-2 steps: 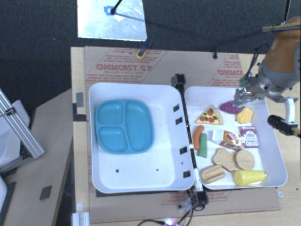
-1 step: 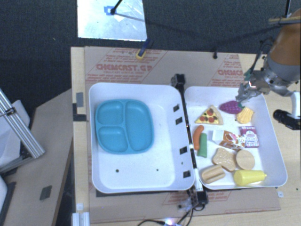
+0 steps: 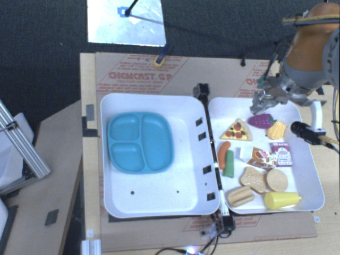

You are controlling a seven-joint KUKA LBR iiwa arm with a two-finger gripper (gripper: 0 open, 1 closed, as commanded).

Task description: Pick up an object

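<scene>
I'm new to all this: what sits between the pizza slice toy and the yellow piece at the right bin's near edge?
In the camera view, between the pizza slice and the yellow piece lie a small printed packet, a bread slice and a round cookie.

A blue divided tray (image 3: pixel 141 142) lies in the left white bin (image 3: pixel 154 198). A shiny metal sheet (image 3: pixel 126 14) sits beyond the tabletop's (image 3: pixel 212 68) far edge, a yellow clip (image 3: pixel 159 61) at that edge. Aluminium rails (image 3: pixel 18 142) lean off the left side.
</scene>
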